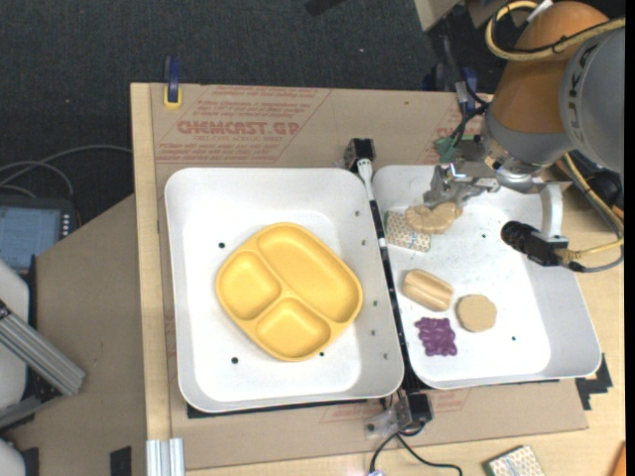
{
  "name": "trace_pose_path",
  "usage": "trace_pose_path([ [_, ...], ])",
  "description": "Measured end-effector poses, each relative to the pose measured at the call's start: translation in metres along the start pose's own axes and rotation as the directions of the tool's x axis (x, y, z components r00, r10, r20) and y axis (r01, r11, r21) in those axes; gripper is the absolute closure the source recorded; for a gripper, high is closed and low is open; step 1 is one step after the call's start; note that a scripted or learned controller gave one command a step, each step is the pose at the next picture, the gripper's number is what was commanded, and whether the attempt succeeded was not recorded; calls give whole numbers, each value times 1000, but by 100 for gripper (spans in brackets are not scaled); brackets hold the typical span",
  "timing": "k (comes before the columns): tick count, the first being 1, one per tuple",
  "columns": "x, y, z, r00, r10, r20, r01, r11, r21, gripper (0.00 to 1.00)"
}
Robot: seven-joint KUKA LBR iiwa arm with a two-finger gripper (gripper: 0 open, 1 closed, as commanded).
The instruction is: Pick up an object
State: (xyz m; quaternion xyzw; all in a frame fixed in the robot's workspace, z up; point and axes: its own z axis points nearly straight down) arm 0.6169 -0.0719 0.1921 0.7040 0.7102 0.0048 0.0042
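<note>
Here, end effector (444, 198) over a tan cookie (436, 217), right bin (556, 335), grip state unclear

Bench (248, 127): flat board surface with faded red lettering along the far side. 2 shallow white bins rest directly on it, side by side and touching. The right bin (566, 350) sits under the gripper (444, 194); the left bin (189, 266) lies beside it, away from the arm. A small blue-and-yellow item, possibly a clamp (174, 85), sits at the board's far-left corner, well away from the gripper.
</note>
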Motion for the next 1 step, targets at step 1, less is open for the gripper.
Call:
trace_pose_path([
  [1,44,-43,-4,1000,5,-1,-5,1000,18,100],
])
